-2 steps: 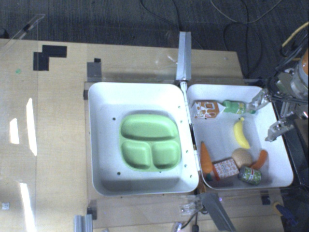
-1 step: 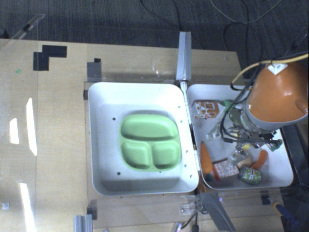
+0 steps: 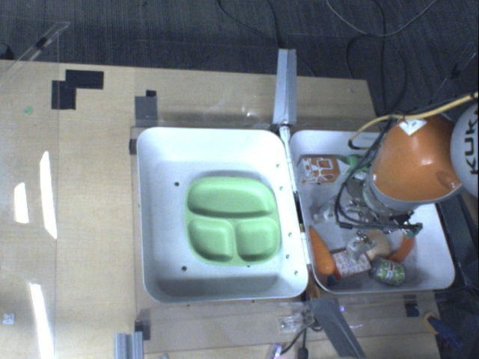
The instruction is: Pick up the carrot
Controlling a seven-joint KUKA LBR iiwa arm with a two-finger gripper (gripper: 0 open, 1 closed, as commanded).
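Carrot (image 3: 322, 251), smooth orange taper, lies by the left wall of the right bin (image 3: 441, 271), beside a small printed packet (image 3: 350, 263) and a round green can (image 3: 389, 273). Gripper (image 3: 372, 234) hangs over that clutter, grip state unclear. Left bin (image 3: 161, 223) holds a glossy green three-section tray (image 3: 233, 218).

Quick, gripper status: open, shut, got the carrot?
Gripper: cannot be told; it sits low in the right bin. Carrot lies beside it by the bin's left wall.

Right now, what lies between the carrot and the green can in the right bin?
In the camera view, a small red-and-white packet lies between the carrot and the green can.
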